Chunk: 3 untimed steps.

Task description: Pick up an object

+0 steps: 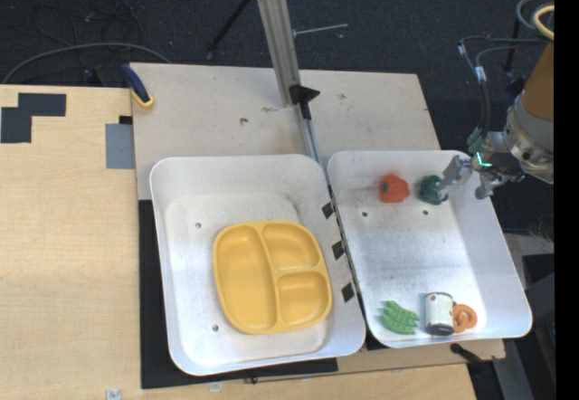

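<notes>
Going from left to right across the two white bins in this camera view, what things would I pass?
Yellow divided tray → red pepper-like item → green pod-like item → dark green item → small can → orange ring-shaped item → tool.

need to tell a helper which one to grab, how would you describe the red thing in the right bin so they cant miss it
Look in the right white bin, along its far edge. The red object lies there, round and tomato-like, just left of a dark green object that sits by the gripper. It is the only red item; the others lie at the near edge.
</notes>
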{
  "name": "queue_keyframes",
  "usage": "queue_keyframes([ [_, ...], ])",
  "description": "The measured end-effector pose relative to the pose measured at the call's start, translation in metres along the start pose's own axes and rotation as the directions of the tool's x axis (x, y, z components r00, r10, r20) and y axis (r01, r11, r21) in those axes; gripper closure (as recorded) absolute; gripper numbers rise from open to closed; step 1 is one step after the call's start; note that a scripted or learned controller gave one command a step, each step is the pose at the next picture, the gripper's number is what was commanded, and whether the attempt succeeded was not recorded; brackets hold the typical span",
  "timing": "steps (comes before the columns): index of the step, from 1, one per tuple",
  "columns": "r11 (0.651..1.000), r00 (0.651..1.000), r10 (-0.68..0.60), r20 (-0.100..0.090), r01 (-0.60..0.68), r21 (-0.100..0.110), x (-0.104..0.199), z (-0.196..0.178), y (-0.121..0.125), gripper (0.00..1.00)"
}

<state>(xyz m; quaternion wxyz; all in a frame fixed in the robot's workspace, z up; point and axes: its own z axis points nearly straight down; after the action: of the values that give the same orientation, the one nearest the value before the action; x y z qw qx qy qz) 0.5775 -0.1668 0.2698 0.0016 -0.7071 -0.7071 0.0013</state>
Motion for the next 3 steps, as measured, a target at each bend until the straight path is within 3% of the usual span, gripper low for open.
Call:
queue_keyframes([
  [1,1.000,1.000,0.000,0.001,0.000,-0.003,0.000,-0.001,0.001,0.00],
  [3,1.000,1.000,0.000,-0.002,0.000,0.005,-0.002,0.119,-0.012,0.00],
])
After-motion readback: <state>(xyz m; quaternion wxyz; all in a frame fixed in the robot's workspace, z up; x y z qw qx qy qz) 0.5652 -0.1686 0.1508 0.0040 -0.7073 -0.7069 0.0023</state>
